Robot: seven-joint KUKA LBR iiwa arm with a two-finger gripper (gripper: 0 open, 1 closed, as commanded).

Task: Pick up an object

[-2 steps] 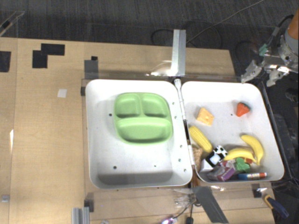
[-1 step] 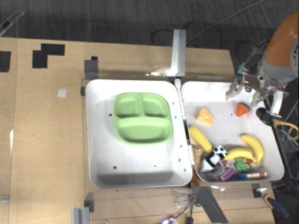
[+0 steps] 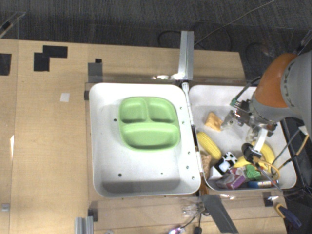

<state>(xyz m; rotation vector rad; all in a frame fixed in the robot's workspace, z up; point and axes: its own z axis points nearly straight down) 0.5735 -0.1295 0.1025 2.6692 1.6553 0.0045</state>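
Observation:
My gripper (image 3: 242, 135) hangs over the middle of the right bin (image 3: 214, 97), below the grey arm with its orange band (image 3: 269, 87). It stands open, one finger reaching left toward a tan wedge (image 3: 212, 121) and the other down toward a banana (image 3: 266, 153). Nothing sits between the fingers. An ear of corn (image 3: 207, 143) lies along the bin's left wall. A black-and-white cube (image 3: 225, 161), a green piece (image 3: 252, 171), a purple piece (image 3: 237, 181) and a blue pen (image 3: 256, 183) crowd the front edge.
The left bin (image 3: 105, 130) holds a green divided plate (image 3: 148, 122). A metal post (image 3: 186, 55) stands behind the seam between the bins. Cables run over the dark floor at the back right.

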